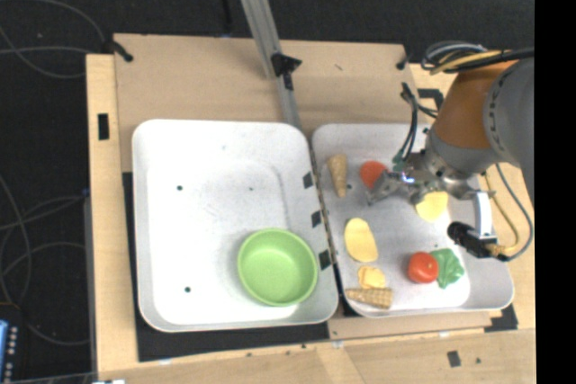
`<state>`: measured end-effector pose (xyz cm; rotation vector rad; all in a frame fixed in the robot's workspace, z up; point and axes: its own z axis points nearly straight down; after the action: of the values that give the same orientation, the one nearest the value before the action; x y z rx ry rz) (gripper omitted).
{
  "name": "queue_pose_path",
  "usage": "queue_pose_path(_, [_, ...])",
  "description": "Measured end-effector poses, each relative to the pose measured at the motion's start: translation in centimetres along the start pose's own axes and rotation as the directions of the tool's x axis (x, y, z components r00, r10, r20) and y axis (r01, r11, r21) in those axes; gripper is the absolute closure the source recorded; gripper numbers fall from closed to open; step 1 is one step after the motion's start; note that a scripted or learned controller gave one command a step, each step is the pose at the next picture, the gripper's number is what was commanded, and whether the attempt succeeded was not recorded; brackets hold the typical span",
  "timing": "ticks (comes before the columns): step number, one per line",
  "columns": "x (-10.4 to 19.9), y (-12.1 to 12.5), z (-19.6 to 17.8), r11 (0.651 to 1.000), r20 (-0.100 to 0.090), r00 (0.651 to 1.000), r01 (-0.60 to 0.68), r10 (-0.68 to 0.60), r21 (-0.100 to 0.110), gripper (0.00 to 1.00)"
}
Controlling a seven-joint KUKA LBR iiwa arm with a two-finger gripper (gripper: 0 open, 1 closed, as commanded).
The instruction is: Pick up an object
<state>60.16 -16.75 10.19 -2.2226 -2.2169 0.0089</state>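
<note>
My gripper (393, 184) hangs low over the right bin (486, 297), in its upper middle. Just to its left lies a small red-orange piece (372, 172), very close to the gripper's tip; whether they touch is unclear. A pale yellow lump (433, 206) lies right below the wrist. Farther left, a beige cone-shaped piece (337, 174) rests by the bin's left wall. A yellow oval (360, 238) lies in the middle of the bin. A red tomato (420, 267) with a green leafy piece (449, 266) beside it sits lower right.
A waffle-patterned piece (372, 297) and a small yellow bit (370, 276) lie at the right bin's front left corner. The left bin (180, 157) holds a green bowl (277, 266) at its front right. A grey metal pole (261, 22) slants in from the top.
</note>
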Motion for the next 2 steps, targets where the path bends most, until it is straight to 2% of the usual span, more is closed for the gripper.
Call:
queue_pose_path(1, [0.0,0.3,-1.5,1.000,-0.002,1.000,-0.005,0.004,-0.009,1.00])
queue_pose_path(2, [0.4,1.1,-7.6,1.000,-0.001,1.000,0.006,-0.006,-0.014,1.00])
